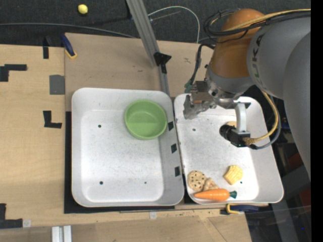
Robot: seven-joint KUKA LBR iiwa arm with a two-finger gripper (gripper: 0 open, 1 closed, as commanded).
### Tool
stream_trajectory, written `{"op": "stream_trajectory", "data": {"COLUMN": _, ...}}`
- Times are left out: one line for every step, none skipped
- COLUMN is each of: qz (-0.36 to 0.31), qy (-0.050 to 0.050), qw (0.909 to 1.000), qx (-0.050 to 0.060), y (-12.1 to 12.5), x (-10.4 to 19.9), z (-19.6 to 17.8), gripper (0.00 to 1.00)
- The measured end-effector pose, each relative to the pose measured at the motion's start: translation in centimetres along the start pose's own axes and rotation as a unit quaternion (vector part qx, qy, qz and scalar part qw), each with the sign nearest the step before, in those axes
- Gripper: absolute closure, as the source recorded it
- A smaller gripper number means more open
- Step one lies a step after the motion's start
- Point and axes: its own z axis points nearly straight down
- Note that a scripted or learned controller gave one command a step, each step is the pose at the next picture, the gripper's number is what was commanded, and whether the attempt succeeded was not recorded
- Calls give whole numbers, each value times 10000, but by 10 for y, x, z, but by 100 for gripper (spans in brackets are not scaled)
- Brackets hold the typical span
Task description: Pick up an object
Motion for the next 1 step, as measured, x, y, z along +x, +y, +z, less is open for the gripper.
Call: {"op": "stream_trajectory", "data": {"qz": -7, "qy": 2, "qw": 10000, "qx": 6, "y": -16, "x": 61, "z": 5, "gripper": 100}}
